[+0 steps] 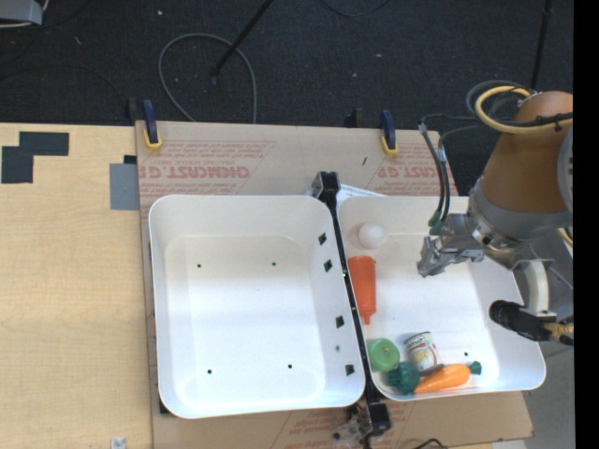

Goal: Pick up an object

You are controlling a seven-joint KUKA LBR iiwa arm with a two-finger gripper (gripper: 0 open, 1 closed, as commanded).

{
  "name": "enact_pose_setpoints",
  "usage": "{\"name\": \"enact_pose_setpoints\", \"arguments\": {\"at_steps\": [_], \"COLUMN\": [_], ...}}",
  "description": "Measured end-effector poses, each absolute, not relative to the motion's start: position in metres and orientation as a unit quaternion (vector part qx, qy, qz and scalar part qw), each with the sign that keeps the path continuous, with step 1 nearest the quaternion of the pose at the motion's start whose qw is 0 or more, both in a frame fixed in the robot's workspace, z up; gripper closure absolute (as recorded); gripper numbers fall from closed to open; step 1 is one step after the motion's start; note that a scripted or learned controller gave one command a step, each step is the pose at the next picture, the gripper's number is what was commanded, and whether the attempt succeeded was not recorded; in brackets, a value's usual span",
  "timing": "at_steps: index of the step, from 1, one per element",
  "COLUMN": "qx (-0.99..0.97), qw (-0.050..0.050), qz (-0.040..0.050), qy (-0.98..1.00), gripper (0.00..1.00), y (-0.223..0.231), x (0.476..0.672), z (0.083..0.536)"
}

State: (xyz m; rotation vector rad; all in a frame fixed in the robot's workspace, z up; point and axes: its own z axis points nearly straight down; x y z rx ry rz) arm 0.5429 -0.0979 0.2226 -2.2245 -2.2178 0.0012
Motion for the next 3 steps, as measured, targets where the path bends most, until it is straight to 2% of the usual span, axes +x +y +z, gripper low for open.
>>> {"name": "enact_pose_setpoints", "arguments": {"at_steps": [1,2,3], "qx": [-0.705,-0.706,-0.707], "qw": [0.001,0.0,0.001], "qz": [0.0002,-0.0002,0.0011], "qy": [-0.709,-0.708,-0.708], "gripper": [1.0,1.0,1.0], "y": [-0.019,0.012,0.018], "x": [0.519,0.572,0.626], "z": [0.212,0.21,0.185]}}
